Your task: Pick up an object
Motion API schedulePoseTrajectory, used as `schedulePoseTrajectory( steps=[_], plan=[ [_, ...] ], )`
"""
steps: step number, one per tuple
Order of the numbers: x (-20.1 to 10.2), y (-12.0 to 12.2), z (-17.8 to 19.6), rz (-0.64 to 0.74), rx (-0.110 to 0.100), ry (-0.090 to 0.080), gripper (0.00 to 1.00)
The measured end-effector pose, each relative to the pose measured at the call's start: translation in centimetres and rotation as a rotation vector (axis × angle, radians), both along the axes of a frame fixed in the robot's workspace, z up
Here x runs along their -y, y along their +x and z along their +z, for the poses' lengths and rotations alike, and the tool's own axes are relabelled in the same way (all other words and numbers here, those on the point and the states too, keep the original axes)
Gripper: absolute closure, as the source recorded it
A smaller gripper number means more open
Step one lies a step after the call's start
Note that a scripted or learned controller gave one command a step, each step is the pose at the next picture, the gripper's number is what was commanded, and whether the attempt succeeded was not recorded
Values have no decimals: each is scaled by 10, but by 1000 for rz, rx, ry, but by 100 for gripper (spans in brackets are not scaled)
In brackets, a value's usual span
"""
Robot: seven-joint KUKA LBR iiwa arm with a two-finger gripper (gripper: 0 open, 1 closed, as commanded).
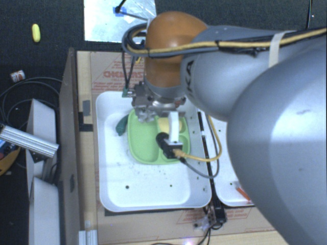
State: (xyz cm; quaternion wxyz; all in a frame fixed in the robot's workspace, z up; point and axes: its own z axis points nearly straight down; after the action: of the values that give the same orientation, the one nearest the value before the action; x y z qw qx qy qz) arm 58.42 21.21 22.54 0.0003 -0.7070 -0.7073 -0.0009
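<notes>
Below, a smooth rounded green plastic tray sits in the glossy white bin.

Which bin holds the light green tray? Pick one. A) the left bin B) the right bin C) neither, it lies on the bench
A: the light green tray lies flat inside the left bin, under the claw, beside a dark green object.

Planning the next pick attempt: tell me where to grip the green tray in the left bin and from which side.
Grip the green tray by its raised rim at the near-left edge, coming straight down. It lies flat in the left bin, and that edge is free of the arm, probably.
</notes>
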Motion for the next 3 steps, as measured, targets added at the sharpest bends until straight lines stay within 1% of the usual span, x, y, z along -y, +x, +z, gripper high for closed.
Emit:
schedulePoseTrajectory(
  steps=[1, 2, 3],
  plan=[
    [-1, 1, 9, 2, 1, 1, 100],
    [-18, -60, 12, 7, -5, -1, 100],
    [-18, -87, 1, 4, -4, -3, 100]
  ],
)
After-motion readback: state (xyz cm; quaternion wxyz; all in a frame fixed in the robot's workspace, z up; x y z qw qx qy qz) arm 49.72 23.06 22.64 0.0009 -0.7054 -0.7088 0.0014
